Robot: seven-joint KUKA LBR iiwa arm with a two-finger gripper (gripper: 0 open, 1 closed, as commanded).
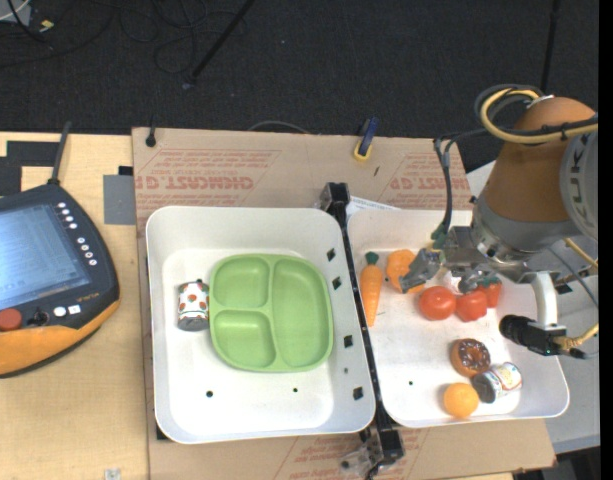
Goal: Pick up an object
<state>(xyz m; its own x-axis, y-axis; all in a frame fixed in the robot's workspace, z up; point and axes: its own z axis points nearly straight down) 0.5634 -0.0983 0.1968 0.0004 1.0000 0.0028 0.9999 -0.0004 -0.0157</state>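
My gripper (423, 268) hangs low over the back of the right bin (546, 403), reaching in from the right. It is just right of a small orange piece (397, 263) and just above a red tomato (436, 303). A second red item (473, 305) lies beside the tomato, partly under the gripper body. An orange carrot (370, 288) lies along the bin's left wall. Nearer the front sit a chocolate donut (470, 355), a small can (502, 379) and an orange ball (460, 399). Nothing shows held in the gripper.
The left bin (176, 388) holds a green divided plate (272, 311) and a small spotted cup (193, 305) at its left. A black divider (352, 308) runs between the bins. A pendant with a screen (41, 263) lies left of the bench.
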